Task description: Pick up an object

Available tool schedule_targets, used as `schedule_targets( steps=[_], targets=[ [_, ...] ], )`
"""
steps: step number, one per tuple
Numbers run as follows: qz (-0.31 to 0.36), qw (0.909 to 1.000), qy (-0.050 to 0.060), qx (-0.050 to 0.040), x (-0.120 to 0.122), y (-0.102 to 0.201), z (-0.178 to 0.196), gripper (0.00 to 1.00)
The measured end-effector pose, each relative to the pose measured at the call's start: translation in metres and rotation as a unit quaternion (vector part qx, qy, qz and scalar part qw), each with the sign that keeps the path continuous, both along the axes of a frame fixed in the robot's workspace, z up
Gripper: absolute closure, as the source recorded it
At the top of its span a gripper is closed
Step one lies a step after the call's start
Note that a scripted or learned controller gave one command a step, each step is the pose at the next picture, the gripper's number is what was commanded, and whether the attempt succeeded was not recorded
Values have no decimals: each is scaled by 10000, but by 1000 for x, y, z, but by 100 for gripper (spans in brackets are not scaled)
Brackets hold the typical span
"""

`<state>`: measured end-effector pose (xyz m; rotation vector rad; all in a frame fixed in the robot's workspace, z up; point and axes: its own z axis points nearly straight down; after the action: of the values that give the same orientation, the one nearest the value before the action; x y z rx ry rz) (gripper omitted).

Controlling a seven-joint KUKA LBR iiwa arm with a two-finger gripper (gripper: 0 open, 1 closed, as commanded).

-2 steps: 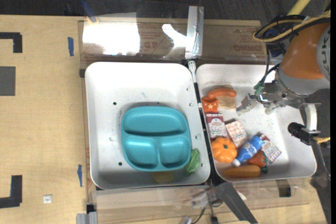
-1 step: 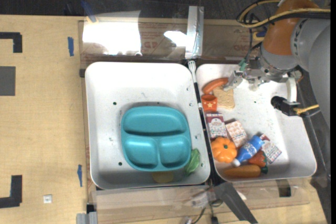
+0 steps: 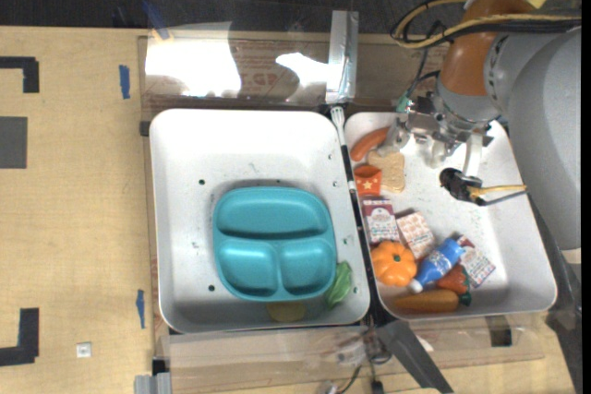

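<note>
Landmark: right bin (image 3: 517,226).
Jaws (image 3: 441,138): over the bin's far end; whether apart or together, I cannot tell.
Nearest object: beige bread slice (image 3: 391,171), just left of the jaws, below them in view, beside the hot dog (image 3: 371,141).
Long axis: roughly along the bin's length.

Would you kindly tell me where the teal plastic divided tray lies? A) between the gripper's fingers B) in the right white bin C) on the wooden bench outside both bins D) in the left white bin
D: the teal plastic divided tray rests on the floor of the left white bin.
</note>
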<state>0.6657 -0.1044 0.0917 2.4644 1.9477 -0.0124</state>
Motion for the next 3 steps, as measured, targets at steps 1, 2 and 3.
schedule_targets(
  steps=[1,2,3],
  targets=[
    [404,9991,-92,24,-62,9,0,0],
    [315,9994,-119,20,-111,-5,1,0],
    [517,9986,-120,15,-181,-7,0,0]
  ],
)
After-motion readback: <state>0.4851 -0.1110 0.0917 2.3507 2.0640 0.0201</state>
